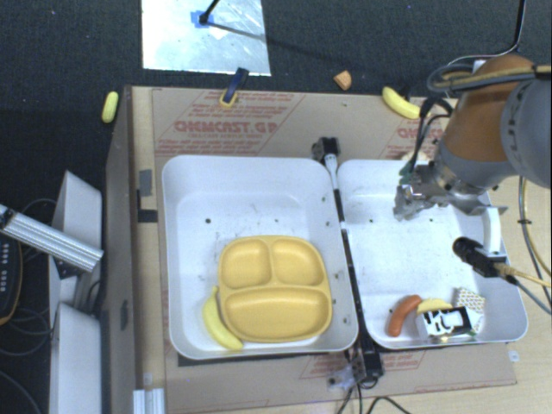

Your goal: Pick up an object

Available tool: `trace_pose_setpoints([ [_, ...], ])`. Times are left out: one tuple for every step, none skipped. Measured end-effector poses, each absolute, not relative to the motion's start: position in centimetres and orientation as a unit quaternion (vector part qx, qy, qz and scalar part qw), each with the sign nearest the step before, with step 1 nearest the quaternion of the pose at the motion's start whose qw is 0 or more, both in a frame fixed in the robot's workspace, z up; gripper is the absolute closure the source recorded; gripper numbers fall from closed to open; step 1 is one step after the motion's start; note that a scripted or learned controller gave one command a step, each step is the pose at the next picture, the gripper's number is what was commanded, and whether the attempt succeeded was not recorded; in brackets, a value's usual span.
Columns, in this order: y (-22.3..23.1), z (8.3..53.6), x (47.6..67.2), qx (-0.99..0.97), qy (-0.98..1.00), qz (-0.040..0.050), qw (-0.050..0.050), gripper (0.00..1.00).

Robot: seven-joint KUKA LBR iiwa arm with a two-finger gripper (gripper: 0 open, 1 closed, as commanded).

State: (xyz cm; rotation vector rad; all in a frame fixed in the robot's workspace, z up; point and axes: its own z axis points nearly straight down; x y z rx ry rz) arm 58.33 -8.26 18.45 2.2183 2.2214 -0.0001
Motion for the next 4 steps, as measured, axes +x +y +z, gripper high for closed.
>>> trace_pose_setpoints([
  [-1.9,18.7,55.1,0.706,0.708,0.0007,0.0,1.0],
  [-3.8,18.4,60.2,0.706,0.708,0.0005,0.001,1.0],
  [-6.7,19.7,59.6,0.706,0.708,0.0006,0.001,1.0],
  [-3.4,18.4,61.1,0.706,0.709,0.0011,0.001,1.0],
])
